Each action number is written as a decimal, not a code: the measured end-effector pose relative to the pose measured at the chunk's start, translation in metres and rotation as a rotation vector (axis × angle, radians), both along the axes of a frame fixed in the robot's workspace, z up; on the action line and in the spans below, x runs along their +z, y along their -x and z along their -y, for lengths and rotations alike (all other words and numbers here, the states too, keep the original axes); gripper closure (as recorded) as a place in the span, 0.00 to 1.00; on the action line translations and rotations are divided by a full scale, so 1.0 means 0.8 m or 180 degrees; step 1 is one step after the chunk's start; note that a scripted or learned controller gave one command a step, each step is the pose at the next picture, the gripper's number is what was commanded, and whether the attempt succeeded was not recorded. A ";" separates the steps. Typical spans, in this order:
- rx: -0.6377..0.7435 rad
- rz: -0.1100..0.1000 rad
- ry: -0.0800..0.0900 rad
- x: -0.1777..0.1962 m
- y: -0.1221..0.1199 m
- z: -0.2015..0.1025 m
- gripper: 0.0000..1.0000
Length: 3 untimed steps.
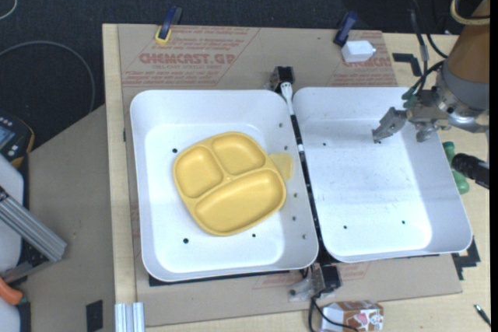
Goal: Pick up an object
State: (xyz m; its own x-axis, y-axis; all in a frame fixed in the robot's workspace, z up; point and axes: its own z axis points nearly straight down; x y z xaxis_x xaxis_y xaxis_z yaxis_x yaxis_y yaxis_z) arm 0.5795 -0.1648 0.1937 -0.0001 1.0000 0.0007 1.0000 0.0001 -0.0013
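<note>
I see my end effector [405,124] spread wide over the right bin [373,237], grasping nothing; closing here risks missing the yellow plate [228,183] in the left bin [156,120].

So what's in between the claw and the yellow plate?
In the camera view, bare white floor of the right bin, then the two bins' touching rims, lie between the claw and the yellow plate.

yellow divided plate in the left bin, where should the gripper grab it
Likely the raised outer rim of the yellow divided plate, from above. It lies flat and face up in the left bin, too wide to span, so one finger inside a compartment and one outside. The gripper hangs over the right bin.
</note>
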 end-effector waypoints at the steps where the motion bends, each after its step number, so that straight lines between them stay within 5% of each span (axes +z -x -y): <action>1: 0.0025 0.0030 -0.0004 0.117 0.065 -0.092 0.00; 2: 0.0047 0.0006 -0.0012 0.152 0.127 -0.243 0.00; 3: 0.0016 0.0072 -0.0012 0.399 0.124 -0.283 0.00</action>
